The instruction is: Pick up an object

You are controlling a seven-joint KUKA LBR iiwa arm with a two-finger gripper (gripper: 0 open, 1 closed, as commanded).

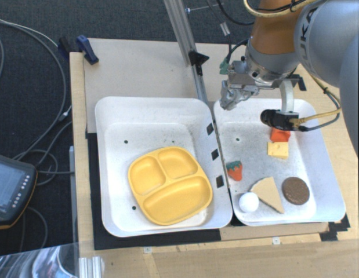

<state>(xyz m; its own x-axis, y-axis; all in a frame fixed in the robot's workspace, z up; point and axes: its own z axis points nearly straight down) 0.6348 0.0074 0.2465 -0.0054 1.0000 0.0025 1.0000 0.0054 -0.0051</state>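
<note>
Hovering over the upper left corner of the right bin (318,213), the claw (230,100) hangs low; I cannot tell its state from this angle.

Lower in that bin lie an orange block (280,135), a yellow cheese piece (278,149), a brown round cookie (296,190), a tan wedge (269,193), a white ball (248,202) and a small strawberry (235,170) by the left wall. At centre frame, the left bin (109,120) holds a yellow divided plate (169,185).
</note>
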